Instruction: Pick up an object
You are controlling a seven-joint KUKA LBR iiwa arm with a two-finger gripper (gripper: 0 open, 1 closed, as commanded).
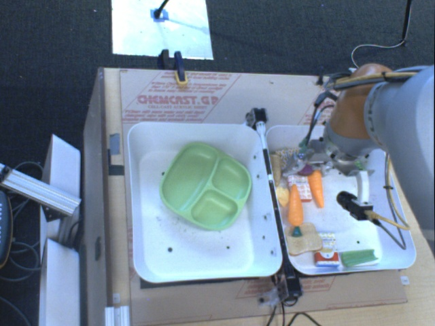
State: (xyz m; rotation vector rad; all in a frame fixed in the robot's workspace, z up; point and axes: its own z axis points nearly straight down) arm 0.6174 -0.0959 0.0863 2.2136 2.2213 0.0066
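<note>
Hovering over right bin (401,250), jaws hidden beneath wrist

- The arm (401,107) was a thick, rounded grey cylinder.
- An orange band (353,111) ringed it above the wrist.
- Thin yellow and dark cables (391,212) looped beside the wrist.
- A small black fitting (353,204) stuck out below it.

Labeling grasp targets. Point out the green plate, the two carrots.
green plate (204,185), camera view, centre divider
larger carrot (295,206), camera view, mid body
smaller carrot (317,188), camera view, mid body
</note>
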